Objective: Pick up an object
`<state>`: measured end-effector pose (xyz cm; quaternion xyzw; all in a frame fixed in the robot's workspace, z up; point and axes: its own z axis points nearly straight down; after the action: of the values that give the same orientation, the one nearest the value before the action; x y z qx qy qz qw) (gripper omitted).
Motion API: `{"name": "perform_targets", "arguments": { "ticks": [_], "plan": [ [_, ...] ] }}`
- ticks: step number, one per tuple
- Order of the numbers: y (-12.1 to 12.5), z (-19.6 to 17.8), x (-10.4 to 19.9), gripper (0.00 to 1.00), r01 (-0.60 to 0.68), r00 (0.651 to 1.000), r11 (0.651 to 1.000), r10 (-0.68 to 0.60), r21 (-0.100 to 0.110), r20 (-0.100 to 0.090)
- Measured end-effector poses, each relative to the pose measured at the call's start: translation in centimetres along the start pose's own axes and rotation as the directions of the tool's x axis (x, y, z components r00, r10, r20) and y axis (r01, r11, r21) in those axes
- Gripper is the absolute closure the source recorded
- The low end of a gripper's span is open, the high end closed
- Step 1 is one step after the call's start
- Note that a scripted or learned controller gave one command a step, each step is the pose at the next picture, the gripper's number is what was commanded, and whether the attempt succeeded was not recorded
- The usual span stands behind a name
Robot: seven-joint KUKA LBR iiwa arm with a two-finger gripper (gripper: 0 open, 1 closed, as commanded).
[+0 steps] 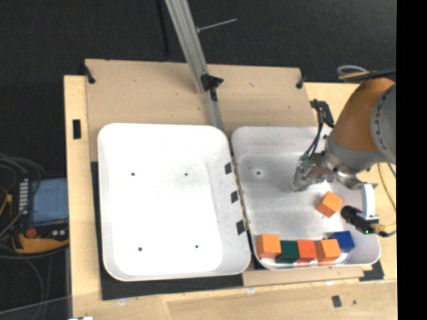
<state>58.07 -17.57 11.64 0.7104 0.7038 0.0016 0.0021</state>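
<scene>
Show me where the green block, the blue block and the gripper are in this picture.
green block (289,250): camera view, on its top face.
blue block (344,240): camera view, on its top face.
gripper (305,179): camera view, at the fingertips, over the right bin's floor.

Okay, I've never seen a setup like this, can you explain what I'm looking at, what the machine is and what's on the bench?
This is one picture from a camera fixed above a wooden bench, looking down at a slant. The grey and orange machine at the right is a robot arm; its gripper hangs over the right bin. Two shallow white bins sit side by side. The left bin shows a few dark specks. In the right bin, blocks line the near edge: orange, green, orange, orange and blue. Another orange block lies apart, near the gripper. I see nothing between its fingers.
</scene>
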Motion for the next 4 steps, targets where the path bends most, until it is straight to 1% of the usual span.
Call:
{"name": "perform_targets", "arguments": {
  "ticks": [1,2,3,4],
  "plan": [
    [-0.5,-5.6,0.6,1.0,0.011,1.0,1.0,-0.011,-0.002,0.0],
    [-0.3,-11.0,0.5,1.0,0.013,1.0,1.0,-0.013,-0.003,0.001],
    [-0.1,-11.0,5.2,1.0,0.017,1.0,1.0,-0.017,0.004,-0.002],
    [1.2,-12.1,9.8,1.0,0.017,1.0,1.0,-0.017,0.003,-0.002]
  ]
}}
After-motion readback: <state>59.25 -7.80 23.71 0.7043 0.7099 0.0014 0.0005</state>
